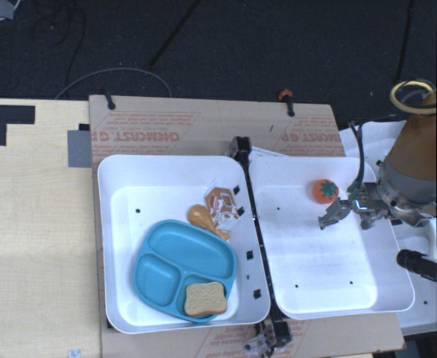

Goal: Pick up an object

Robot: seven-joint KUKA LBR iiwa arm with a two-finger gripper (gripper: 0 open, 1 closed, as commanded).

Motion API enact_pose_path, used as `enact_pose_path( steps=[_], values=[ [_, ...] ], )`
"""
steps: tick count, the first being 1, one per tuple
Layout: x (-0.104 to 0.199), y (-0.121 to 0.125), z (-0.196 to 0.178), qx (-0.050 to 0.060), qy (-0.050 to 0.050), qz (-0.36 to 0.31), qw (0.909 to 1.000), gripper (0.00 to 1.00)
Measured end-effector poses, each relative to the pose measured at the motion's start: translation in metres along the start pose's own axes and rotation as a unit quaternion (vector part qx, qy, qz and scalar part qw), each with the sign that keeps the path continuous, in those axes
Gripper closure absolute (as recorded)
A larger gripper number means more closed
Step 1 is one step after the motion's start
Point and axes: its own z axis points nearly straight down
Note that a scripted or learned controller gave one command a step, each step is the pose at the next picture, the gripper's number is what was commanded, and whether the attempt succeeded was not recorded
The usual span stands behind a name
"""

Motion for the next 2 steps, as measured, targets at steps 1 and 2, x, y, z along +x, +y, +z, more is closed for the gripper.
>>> enact_pose_path(
  steps=[1, 2],
  values=[
    [0.0, 0.003, -0.007, -0.007, -0.001, -0.001, 1.0, 0.0],
    [0.003, 0.011, 0.053, -0.004, 0.0, -0.001, 1.0, 0.0]
  ],
)
